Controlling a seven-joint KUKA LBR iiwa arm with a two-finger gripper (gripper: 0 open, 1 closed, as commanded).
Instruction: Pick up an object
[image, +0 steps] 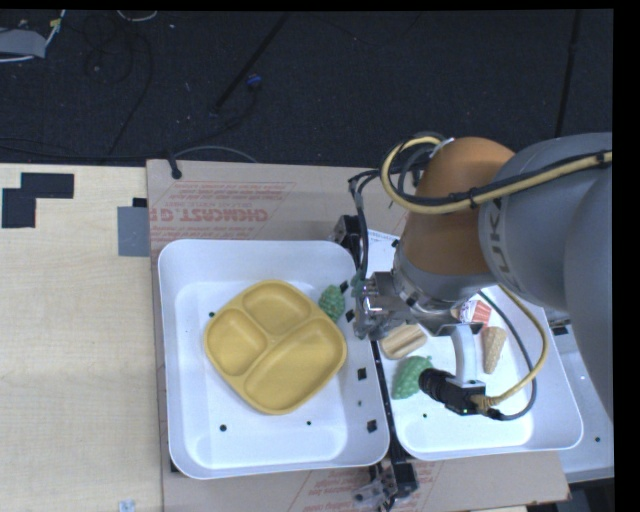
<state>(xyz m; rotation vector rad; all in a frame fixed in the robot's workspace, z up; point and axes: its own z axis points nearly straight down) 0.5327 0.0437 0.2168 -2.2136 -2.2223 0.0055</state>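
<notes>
Overhead, the KUKA arm (520, 230) leans in across the right bin (560, 425), its orange wrist band covering much of that bin's upper half. The gripper (368, 305) sits at the bin's left wall, close to the divide with the left bin (190, 400); whether it is spread or closed cannot be told from here.

Beyond that wall, in the left bin, lies a yellow divided plate (275, 345), with a small green piece (331, 299) just off its upper right corner, nearest the gripper. Inside the right bin, along the left wall, rest a tan bun-like piece (403, 341) and, just below it, a green leafy toy (410, 376). Toward the bin's middle stands a cone-shaped piece (494, 348).

A clean pick probably calls for centring on one loose item, the bun seeming most reachable, and descending straight, clear of the wall and the black cable (455, 390) nearby.
</notes>
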